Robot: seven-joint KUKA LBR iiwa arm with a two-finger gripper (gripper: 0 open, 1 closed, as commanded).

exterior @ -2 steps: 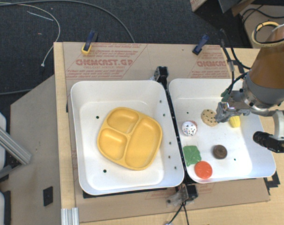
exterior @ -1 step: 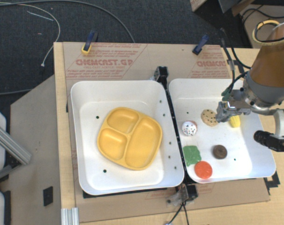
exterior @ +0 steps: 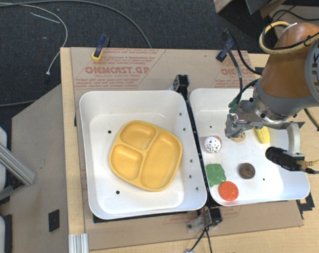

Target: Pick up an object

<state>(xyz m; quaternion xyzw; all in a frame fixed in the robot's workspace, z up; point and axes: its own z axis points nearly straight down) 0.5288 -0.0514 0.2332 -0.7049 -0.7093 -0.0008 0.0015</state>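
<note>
My gripper (exterior: 237, 129) hangs low over the right bin (exterior: 201, 105), near its middle, just left of a yellow banana-shaped toy (exterior: 262, 135). A tan object (exterior: 238, 137) lies right under its tip, mostly hidden. A white ball with dots (exterior: 212, 144) lies to the gripper's lower left. Nearer the front lie a green piece (exterior: 215, 174), a red-orange ball (exterior: 228, 191) and a brown round piece (exterior: 247, 170).
The left bin (exterior: 91, 115) holds a yellow divided plate (exterior: 145, 155). A black divider clamp (exterior: 181, 83) sits between the bins at the back. A black cylindrical part (exterior: 282, 158) with cables overhangs the right bin's right side. Cardboard surrounds both bins.
</note>
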